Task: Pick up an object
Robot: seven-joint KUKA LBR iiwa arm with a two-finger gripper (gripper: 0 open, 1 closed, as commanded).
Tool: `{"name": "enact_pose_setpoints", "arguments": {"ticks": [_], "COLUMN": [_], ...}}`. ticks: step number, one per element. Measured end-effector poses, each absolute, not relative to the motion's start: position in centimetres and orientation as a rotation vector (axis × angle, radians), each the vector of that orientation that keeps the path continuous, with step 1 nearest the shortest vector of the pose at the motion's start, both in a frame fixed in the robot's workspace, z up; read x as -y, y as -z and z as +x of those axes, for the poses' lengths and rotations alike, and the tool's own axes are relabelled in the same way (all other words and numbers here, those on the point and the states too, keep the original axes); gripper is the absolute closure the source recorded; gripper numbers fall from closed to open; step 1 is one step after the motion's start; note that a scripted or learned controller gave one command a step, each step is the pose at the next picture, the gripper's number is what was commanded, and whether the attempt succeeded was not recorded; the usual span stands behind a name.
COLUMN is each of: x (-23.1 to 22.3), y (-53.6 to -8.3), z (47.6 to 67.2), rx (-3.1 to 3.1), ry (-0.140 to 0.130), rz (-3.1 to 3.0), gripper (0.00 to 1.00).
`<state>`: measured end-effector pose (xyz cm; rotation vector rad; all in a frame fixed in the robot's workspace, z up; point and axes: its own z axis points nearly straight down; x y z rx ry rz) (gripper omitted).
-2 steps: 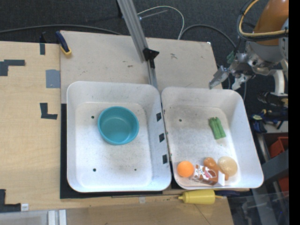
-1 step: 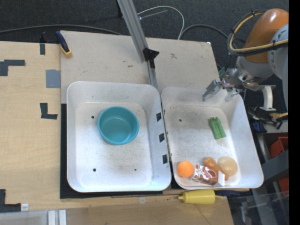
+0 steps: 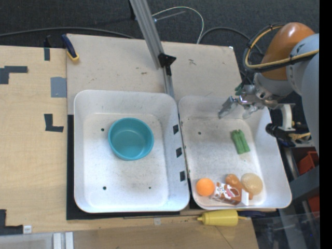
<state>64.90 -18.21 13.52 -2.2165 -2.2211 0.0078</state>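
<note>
Wooden bench (image 3: 31,139) under two white bins (image 3: 88,191); fingers (image 3: 236,109) spread open, empty, above green block (image 3: 240,141).

The bench carries 2 white bins side by side. The left bin (image 3: 88,139) holds 1 teal bowl (image 3: 130,138), upright, near its centre. The right bin (image 3: 207,144) holds a green block (image 3: 240,141) lying by itself toward the right wall. At the near edge sit an orange ball (image 3: 205,187), a red-and-white packet (image 3: 227,192) just beside it, and a pale round object (image 3: 251,183). The gripper (image 3: 236,109) hangs above the far end of the right bin, fingers spread, nothing between them. A yellow tool (image 3: 220,218) lies on the bench before the bins.
</note>
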Motion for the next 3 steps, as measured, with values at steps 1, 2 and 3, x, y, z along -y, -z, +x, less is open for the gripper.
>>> {"name": "enact_pose_setpoints", "arguments": {"ticks": [1,2,3], "x": [18.2,17.5,17.2], "y": [-14.8,-20.9,-25.9], "z": [65.1,64.6,63.8], "rx": [2.226,2.226,2.227], "ry": [-0.004,0.004,0.004], "rz": [-2.216,-2.222,-2.222], "gripper": [1.0,1.0,1.0]}}
